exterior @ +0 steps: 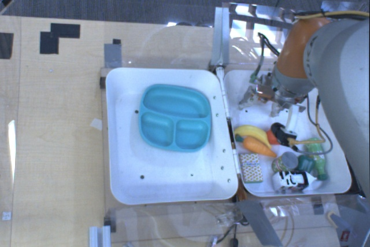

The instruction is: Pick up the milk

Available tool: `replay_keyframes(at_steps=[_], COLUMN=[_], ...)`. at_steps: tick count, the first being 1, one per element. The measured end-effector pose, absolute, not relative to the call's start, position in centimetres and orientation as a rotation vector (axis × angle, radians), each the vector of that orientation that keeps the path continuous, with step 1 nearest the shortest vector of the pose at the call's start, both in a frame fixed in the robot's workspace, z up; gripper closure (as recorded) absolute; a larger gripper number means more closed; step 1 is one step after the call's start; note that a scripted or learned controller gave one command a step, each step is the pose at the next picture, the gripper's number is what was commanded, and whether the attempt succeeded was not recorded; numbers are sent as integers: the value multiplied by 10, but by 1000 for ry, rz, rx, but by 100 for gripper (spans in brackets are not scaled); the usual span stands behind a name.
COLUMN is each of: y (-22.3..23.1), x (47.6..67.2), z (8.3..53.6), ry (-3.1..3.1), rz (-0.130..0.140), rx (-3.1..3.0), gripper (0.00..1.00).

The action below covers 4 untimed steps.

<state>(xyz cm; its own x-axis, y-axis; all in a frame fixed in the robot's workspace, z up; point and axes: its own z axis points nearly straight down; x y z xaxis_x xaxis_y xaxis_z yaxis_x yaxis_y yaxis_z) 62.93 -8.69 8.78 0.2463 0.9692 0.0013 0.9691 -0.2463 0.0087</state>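
The milk (295,181) is a small white carton with black cow patches. It lies at the front of the right bin (234,87), near that bin's front right corner. My gripper (265,95) hangs over the back part of the right bin, under the orange band of the arm. It is well behind the milk, with the banana and carrot lying between the two. Nothing shows in its grasp.
A yellow banana (250,133) and an orange carrot (258,147) lie mid-bin. A small patterned box (250,167), a grey-topped can (287,160) and a green item (317,163) crowd the milk. The left bin (124,176) holds a blue divided plate (174,117).
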Motion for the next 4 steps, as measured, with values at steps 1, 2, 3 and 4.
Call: replay_keyframes(at_steps=[1,2,3,4], y=[-142,-108,-81,-136], x=[619,594,671,627], z=[88,89,87,88], ry=[1920,1956,1973,2101], rz=[7,11,6,7], rx=[2478,2450,2439,2326], gripper=[0,0,0,0])
